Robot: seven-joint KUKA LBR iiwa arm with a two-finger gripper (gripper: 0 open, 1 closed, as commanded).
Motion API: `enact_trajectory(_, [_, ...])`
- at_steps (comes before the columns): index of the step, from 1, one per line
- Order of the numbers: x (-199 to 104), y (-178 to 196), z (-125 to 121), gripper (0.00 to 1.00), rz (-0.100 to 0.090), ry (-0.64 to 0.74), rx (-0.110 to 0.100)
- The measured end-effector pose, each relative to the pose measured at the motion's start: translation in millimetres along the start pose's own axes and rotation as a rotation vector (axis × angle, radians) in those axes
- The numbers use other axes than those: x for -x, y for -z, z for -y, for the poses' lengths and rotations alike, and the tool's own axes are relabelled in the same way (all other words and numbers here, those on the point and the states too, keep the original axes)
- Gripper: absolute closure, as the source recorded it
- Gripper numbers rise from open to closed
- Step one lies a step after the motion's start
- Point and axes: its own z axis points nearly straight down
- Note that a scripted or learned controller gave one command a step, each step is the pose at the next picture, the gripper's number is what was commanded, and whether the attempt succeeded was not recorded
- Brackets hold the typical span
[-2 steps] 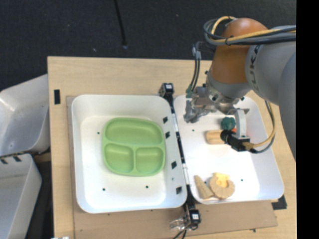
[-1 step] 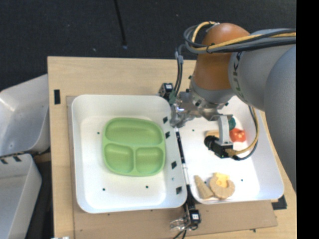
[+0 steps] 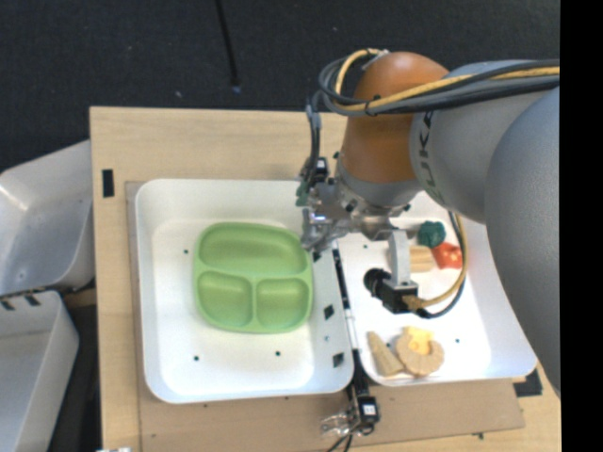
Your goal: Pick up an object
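A green divided plate (image 3: 252,276) lies in the left bin (image 3: 170,365). In the right bin (image 3: 480,347) a tan wedge (image 3: 382,353) and a round beige and yellow piece (image 3: 420,349) rest near the front wall. A green piece (image 3: 432,233), a red and orange piece (image 3: 447,254) and a pale block (image 3: 421,260) sit further back, partly behind the arm. My gripper (image 3: 318,234) hangs over the wall between the two bins, at the plate's right rim. I see nothing held in it.
The big grey arm with its orange band (image 3: 386,111) covers the back of the right bin. A pale bench (image 3: 188,135) surrounds both bins, and a white container (image 3: 38,215) stands off to the left.
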Motion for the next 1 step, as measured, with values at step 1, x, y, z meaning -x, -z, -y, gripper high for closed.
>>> enact_trajectory(1, [1.9, 0.5, -0.7, 0.00, 0.000, -0.003, 0.002])
